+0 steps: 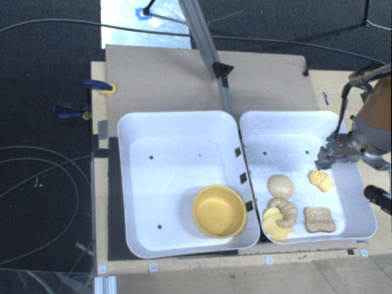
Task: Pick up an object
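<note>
Targeting looks to be the small yellow ridged toy (321, 180), which lies in the right bin (288, 122) near its right wall, just below and left of the gripper (326, 158). No object sits between the gripper's tips; nothing is held. Finger state: cannot tell, the tip reads as a dark blur against the white floor. Whether it touches the bin floor also cannot be told; it appears just beside the yellow toy, not on it.

Risks, as judged from this layout:
- Toy close to the bin wall: a descent slightly to the right could hit the wall or rim rather than straddle the toy.
- Toy is small and ridged: an off-centre closure could squeeze it out sideways.
- A push to the left would drive it toward the beige round piece (280, 185), which sits near the croissant-shaped piece (283, 212) and the yellow flat piece (275, 225); the brown waffle-like biscuit (319, 219) lies below.

The yellow bowl (219, 211) sits in the left bin (177, 127), well apart.
</note>
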Tool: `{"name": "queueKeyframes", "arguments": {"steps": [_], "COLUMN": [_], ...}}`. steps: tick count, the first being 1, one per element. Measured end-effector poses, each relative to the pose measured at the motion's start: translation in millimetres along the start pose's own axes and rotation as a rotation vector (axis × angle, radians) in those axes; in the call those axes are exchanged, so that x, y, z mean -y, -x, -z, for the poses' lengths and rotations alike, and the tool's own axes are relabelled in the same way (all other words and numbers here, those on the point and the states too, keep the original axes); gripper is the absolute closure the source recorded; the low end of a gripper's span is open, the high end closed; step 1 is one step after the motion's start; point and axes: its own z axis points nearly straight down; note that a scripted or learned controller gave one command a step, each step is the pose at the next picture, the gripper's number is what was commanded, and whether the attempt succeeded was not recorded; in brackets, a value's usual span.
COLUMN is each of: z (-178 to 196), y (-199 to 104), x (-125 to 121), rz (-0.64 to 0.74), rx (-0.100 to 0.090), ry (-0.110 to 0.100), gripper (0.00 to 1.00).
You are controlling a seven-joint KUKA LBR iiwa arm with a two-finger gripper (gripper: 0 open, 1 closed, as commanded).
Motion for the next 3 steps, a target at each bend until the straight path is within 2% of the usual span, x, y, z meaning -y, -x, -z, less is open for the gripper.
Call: {"name": "queueKeyframes", "arguments": {"steps": [1,2,3], "z": [41.1,37.8,29.8], "y": [0.4,-61.9,-109.6], "x": [-2.0,2.0,11.4], "rz": [0.002,0.008,0.007], "rx": [0.001,-0.004,-0.003], "ry": [0.001,-0.004,-0.005], "gripper": [1.0,1.0,1.0]}}
